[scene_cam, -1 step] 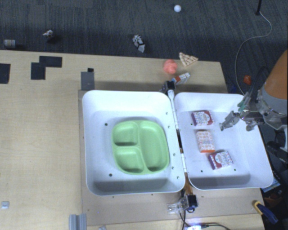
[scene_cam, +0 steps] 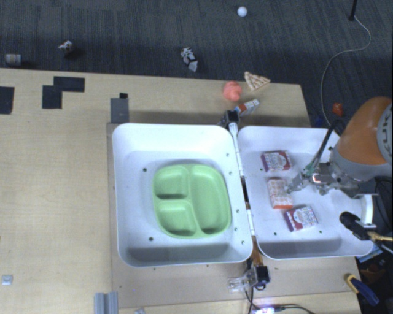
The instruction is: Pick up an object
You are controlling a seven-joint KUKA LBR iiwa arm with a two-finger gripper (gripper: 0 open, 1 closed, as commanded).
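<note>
Near the right bin's (scene_cam: 264, 242) middle, the gripper (scene_cam: 299, 182) hovers just right of the middle snack packet (scene_cam: 279, 192), whose long axis runs toward the near edge; finger state cannot be told

Two shallow white bins sit side by side on the bench: the left bin (scene_cam: 123, 184) and the right bin (scene_cam: 258, 147).

The left bin holds one green divided tray (scene_cam: 191, 199), and that tray has three compartments.

The right bin holds three small packets with red and white printing: one packet (scene_cam: 276, 160) nearest the bin's far wall, one packet (scene_cam: 279, 192) in the middle, and one packet (scene_cam: 300, 218) nearest the bin's near wall.

Beyond the bins' far edge there is one pink ball (scene_cam: 232, 91), one tan wedge-shaped item (scene_cam: 256, 80), and one small white ball (scene_cam: 242, 11) farther off on the dark floor.

One gripper (scene_cam: 301, 182) is over the right bin.
</note>
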